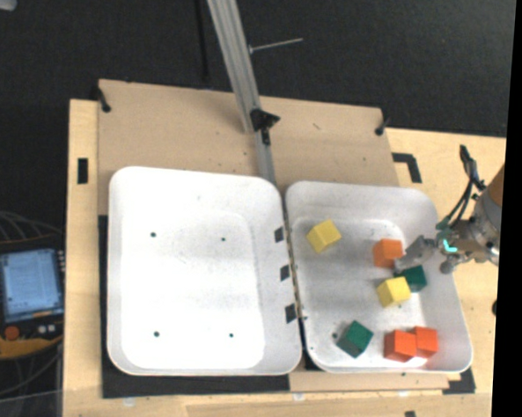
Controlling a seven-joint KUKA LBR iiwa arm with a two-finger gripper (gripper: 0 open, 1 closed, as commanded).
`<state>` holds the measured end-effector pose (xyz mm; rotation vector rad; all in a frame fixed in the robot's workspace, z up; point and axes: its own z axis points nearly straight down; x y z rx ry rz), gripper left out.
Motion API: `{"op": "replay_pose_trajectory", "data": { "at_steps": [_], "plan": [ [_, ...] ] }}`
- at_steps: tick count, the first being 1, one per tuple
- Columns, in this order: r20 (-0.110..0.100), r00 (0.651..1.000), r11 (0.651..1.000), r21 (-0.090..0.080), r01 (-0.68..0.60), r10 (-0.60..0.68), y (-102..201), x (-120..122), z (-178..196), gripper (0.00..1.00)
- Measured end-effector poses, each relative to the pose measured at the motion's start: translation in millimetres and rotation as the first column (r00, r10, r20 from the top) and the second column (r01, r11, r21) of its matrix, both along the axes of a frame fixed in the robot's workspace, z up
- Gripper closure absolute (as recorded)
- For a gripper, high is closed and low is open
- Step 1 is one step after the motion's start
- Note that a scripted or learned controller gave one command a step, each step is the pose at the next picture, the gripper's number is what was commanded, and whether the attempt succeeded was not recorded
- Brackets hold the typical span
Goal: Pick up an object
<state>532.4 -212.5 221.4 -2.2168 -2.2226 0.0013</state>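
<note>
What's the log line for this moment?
gripper: over right bin, right edge | grasp: none seen | nearest: orange block

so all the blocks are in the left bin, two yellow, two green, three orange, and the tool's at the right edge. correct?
Not quite: the blocks sit in the right bin, not the left bin. The camera view shows it. The rest stands: two yellow, two green, three orange, and the tool is at the right edge.

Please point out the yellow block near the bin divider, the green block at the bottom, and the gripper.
yellow block (324,236), camera view, top face.
green block (354,338), camera view, top face.
gripper (420,249), camera view, between fingertips.
</note>
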Motion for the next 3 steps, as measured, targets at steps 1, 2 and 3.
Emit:
{"op": "replay_pose_trajectory", "data": {
  "at_steps": [1, 2, 3],
  "plan": [
    [0.004, 1.000, 1.000, -0.001, 0.000, 0.000, 0, 1, 2, 0.00],
    [-0.003, 1.000, 1.000, -0.002, 0.004, -0.004, 1, -7, -58, 0.00],
    [-0.002, 1.000, 1.000, -0.002, 0.003, -0.003, 2, -16, -116, 0.00]
  ]
}}
